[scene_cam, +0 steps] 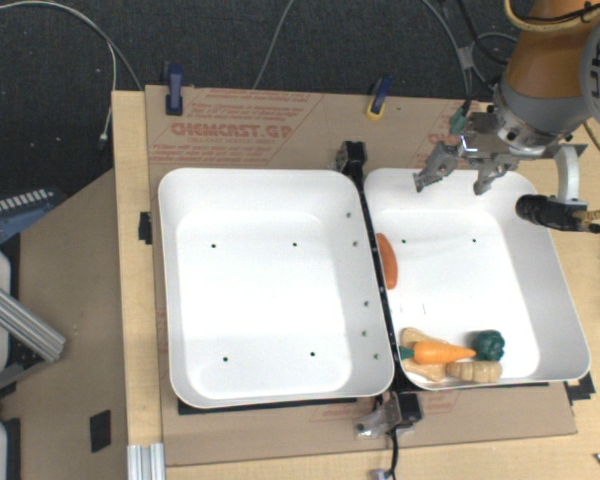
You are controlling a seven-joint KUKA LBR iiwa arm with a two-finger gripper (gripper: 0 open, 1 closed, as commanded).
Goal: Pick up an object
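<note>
Over the far edge of the right bin: my gripper, hanging above the bin's back rim, nothing between its fingers.
Gripper state: fingers spread apart, one toward the divider side and one toward the right, both dark grey and angled downward.
My arm: grey with an orange band, entering from the upper right of the camera view.
Right bin: shallow, white, holds all the loose objects.
Orange sausage-shaped piece: lying lengthwise against the right bin's left wall, just beside the divider, well apart from my gripper.
Carrot: orange, lying across the pile in the right bin's near left corner.
Dark green object: rounded, just right of the carrot's tip, touching the pile.
Tan pieces: pale, lumpy, at the near rim beneath the carrot; exact kind unclear.
Left bin: shallow, white, side by side with the right bin.
Bench surface: brown cardboard sheet with red printing, under both bins.
Blue clamp: at the cardboard's far left edge.
</note>
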